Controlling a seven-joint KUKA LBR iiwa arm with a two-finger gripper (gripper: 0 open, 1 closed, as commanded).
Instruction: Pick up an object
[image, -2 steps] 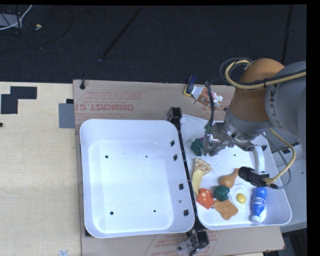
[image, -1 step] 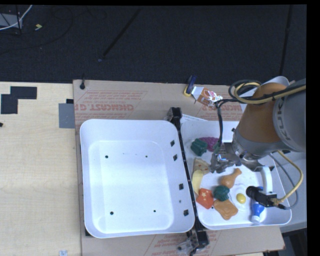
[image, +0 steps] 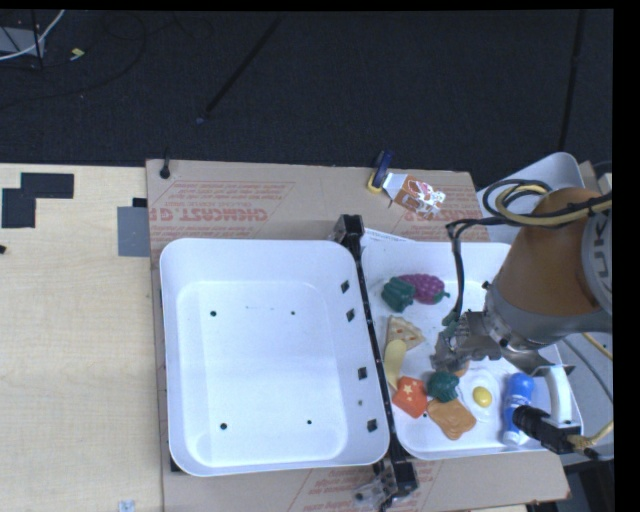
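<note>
Looking down at a slant on my bench, I see two shallow white bins side by side on a sheet of brown cardboard (image: 300, 205) printed with red lettering. The left bin (image: 190, 300) shows a bare white floor with a few small dark dots. The right bin (image: 480, 258) holds a cluster of small toys. My arm (image: 545, 270), grey with a broad orange band, reaches in from the right and covers much of that bin. Its gripper (image: 455, 350) hangs low over the toys, dark and blurred; I cannot tell whether it is open or closed, nor whether it has hold of anything.

Just below the gripper sits a dark green toy (image: 443, 385), touching or nearly touching it. Near that toy lie a red piece (image: 409, 397), an orange piece (image: 452, 418) and a fried egg toy (image: 482, 396). A blue and white bottle (image: 517, 405) rests at the bin's right end. Further up the bin are a purple grape bunch (image: 430, 288) beside a green vegetable (image: 398, 293), and below them a tan wedge (image: 405, 330) next to a pale yellow piece (image: 395, 355)
</note>
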